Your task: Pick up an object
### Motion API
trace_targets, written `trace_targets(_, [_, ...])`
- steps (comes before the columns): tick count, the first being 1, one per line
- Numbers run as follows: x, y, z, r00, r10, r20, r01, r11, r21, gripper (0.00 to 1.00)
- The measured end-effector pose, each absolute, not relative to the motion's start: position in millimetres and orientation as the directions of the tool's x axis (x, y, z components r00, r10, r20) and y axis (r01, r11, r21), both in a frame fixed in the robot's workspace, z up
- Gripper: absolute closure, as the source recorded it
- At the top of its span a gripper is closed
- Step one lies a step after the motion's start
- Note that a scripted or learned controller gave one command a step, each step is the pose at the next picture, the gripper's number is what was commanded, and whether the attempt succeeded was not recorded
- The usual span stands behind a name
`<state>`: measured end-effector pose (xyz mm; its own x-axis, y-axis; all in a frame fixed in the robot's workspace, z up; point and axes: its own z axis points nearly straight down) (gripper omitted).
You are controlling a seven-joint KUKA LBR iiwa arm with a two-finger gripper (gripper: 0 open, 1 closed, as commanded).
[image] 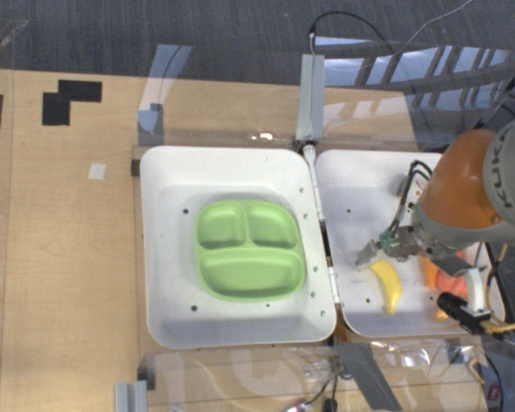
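Nearest the camera, toward the front of the right-hand white bin [360, 187], a yellow banana [389, 285] lies lengthwise, its lower tip pointing at the front wall. At the banana's upper end, touching it or just above it, sits the gripper [379, 249]. From this angle I cannot tell how far open it is, nor whether it has hold of anything. Just right of the banana, partly under the arm, an orange object [431, 272] shows. The likely risk is that the gripper meets the banana at its very end rather than its middle, so a grip could slide off the curved skin, or a lift could let the fruit swing and drop. The orange object could also be nudged. Behind the banana stands the grey arm [463, 191] with its orange band, hiding that side of the bin. Left of the banana, beyond the wall between the bins, a green divided plate [249, 249] lies in the left bin [167, 230], well apart and no obstacle. Farthest from the banana, black marks [69, 99] sit on the wooden bench [60, 256].
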<state>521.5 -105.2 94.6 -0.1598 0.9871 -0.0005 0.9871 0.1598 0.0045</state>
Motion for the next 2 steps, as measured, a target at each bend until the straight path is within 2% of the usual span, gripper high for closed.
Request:
trace_targets(1, [523.2, -104.7, 105.6, -0.159, 0.987, -0.001, 0.987, 0.159, 0.01, 1.0])
trace_targets(2, [634.1, -51.7, 186.7, -0.134, 0.991, -0.001, 0.991, 0.134, 0.008, 1.0])
